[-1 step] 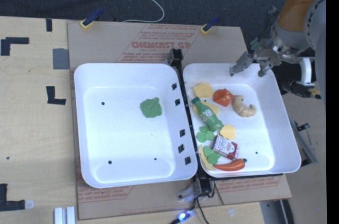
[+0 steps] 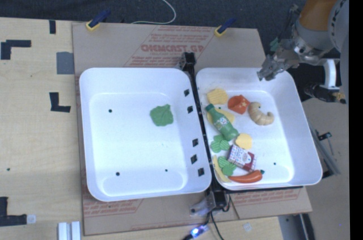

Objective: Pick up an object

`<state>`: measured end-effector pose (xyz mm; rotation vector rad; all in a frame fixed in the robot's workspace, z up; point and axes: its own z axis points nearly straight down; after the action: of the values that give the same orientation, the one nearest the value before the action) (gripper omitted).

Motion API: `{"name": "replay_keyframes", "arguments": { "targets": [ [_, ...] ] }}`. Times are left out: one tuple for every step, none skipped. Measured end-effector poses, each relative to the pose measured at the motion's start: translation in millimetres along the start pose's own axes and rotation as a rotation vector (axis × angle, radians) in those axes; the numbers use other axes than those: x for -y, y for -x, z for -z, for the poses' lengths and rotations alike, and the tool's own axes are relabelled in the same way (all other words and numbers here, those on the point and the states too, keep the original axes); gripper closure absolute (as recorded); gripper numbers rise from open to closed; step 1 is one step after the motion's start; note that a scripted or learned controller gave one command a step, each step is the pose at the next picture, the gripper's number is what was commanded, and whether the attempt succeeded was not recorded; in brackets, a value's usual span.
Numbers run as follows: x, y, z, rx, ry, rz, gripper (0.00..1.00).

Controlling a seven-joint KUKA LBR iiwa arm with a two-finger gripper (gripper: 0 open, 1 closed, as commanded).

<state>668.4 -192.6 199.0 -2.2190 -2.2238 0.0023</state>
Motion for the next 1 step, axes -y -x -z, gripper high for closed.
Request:
{"name": "replay_keyframes", "arguments": {
  "targets": [
    [-0.1,-14.6,286.4,0.005,0.020,0.001,1.00]
  ]
}}
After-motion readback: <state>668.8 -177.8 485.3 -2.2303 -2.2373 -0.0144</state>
